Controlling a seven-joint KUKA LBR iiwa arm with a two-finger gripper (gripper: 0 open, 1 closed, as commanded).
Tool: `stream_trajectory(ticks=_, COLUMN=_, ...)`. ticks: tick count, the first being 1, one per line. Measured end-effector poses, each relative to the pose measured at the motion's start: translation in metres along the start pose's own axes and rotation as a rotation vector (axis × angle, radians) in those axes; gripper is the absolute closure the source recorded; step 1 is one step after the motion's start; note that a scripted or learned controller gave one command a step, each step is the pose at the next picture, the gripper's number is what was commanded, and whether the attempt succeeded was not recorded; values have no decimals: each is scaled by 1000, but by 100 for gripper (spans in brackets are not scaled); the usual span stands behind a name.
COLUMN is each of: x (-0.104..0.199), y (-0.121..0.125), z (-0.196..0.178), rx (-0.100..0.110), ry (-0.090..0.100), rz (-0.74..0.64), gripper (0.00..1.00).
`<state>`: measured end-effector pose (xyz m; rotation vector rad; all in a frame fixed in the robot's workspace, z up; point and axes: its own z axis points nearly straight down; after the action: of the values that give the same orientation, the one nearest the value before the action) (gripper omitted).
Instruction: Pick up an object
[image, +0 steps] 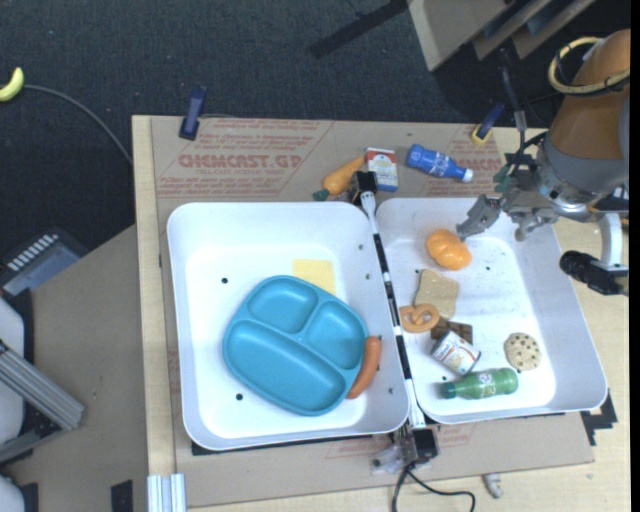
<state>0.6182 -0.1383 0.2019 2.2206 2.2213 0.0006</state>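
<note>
My gripper (498, 224) hangs over the back of the right bin (560, 300), its two fingers spread open and nothing between them. Its left fingertip (472, 224) is just up and to the right of an orange fruit (448, 250). Nearer the front of this bin lie a slice of bread (437, 292), a pretzel (418, 318), a small tin can (455, 352) on its side, a green bottle (482, 383) and a round cookie (522, 351).
The left bin (200, 260) holds a blue divided plate (295, 343), a yellow cheese slice (314, 272) and a sausage (366, 365). Behind the bins on the board lie a carrot (343, 176), a small carton (380, 168) and a blue bottle (438, 163).
</note>
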Motion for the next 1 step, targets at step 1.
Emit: stream_trajectory(ticks=1, x=38, y=10, z=118, rx=1, ry=1, rz=0, gripper=0)
